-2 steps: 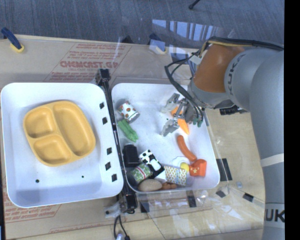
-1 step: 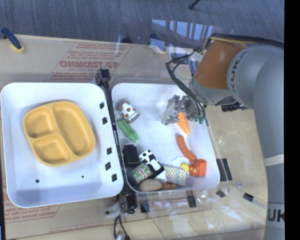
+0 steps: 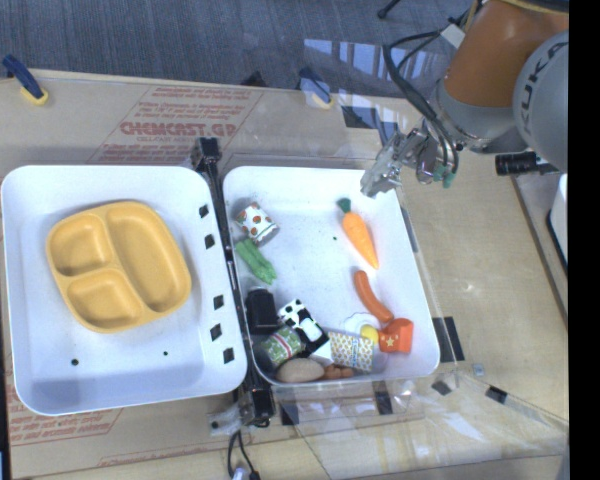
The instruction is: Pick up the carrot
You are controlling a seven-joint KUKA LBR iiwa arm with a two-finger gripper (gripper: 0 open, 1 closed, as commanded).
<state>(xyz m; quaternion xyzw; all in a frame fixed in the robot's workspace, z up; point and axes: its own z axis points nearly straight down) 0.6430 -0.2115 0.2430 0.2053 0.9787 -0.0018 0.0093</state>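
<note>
Worktop (image 3: 480, 268) carries two white bins side by side. Arm (image 3: 500, 58) reaches in from the right, wrist above the right bin's (image 3: 310, 183) far-right corner. Gripper (image 3: 382, 180) hangs over that rim; can't tell its spread. Left bin (image 3: 40, 368) holds a yellow tray (image 3: 118, 265). Carrot (image 3: 358, 234) lies just near of the gripper, open floor to its left.
</note>
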